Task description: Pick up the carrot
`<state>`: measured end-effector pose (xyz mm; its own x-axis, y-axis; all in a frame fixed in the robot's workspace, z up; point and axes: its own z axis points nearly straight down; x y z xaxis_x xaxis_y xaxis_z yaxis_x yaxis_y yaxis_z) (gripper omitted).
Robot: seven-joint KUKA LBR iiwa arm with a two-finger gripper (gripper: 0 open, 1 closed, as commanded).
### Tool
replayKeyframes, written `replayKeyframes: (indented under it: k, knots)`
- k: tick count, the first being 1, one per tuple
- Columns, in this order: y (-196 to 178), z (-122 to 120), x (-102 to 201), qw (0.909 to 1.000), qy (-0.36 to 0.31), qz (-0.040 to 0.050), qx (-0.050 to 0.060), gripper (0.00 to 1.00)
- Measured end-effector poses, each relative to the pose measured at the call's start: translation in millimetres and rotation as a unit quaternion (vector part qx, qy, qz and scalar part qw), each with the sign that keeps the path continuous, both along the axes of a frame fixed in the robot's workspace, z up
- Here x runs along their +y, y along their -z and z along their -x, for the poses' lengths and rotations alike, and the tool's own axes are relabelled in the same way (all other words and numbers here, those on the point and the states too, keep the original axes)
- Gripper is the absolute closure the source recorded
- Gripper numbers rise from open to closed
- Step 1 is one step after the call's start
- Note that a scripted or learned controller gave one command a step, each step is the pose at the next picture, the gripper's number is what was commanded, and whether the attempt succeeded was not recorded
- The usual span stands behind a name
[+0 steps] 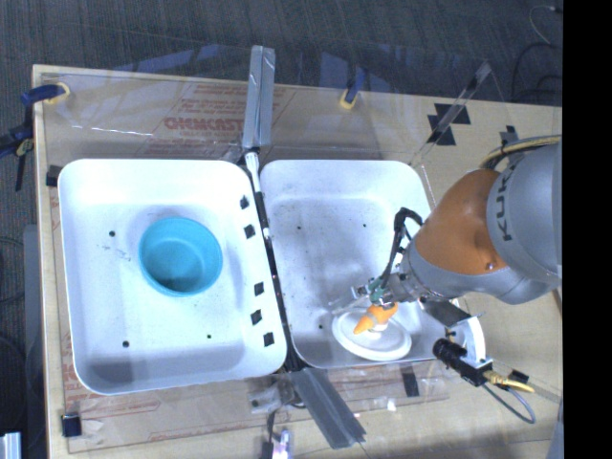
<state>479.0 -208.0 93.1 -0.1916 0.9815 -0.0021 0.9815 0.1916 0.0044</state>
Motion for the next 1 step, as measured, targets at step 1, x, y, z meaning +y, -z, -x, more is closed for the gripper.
replayKeyframes:
  k: [1]
  knots:
    - [-0.2,-0.1,-2.5,0.9994,0.033,0.0008,-0.001,0.0]
